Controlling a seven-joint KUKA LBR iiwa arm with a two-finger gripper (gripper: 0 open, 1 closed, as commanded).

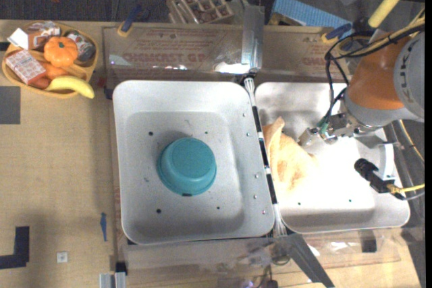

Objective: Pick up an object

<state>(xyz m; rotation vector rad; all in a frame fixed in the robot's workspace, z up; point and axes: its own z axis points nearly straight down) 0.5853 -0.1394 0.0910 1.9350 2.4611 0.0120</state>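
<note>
Camera view, tan cloth [287,160] lying lengthwise top-to-bottom

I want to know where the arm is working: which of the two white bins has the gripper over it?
The right bin, holding the tan cloth-like object; the gripper sits at that object's edge. The left bin holds the teal bowl.

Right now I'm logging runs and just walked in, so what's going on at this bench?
The arm is reaching into the right bin from the right, its tool down beside a tan, crumpled cloth-like object lying along that bin's left side. The tool sits at the object's upper right edge; whether it has a grip cannot be told. A teal bowl lies upside down in the middle of the left bin, untouched. A basket of toy food stands off to the far left on the bench.
</note>
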